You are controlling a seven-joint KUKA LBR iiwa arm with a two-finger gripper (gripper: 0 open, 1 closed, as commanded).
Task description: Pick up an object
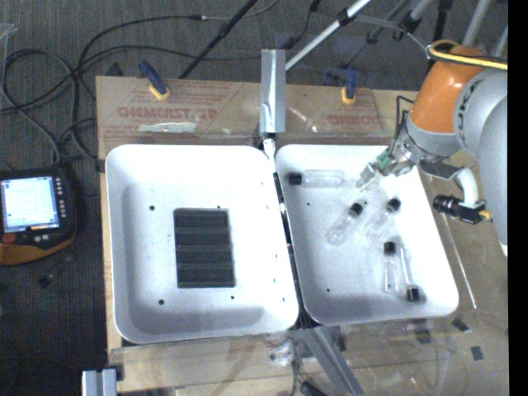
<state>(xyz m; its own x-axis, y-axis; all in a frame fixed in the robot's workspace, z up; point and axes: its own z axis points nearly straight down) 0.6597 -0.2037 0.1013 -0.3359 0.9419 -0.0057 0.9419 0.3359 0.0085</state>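
Several clear vials with black caps lie in the right bin. One vial lies flat near the bin's back left. Two more vials lie slanted in the middle. Another pair rests near the front right. My gripper hangs over the back of the right bin, just above and right of the slanted vials, and nothing shows in its grasp. The orange-banded arm reaches in from the upper right.
The left bin holds a black ridged block at its middle. A metal post stands behind the seam between the bins. A handheld screen lies on the floor at far left.
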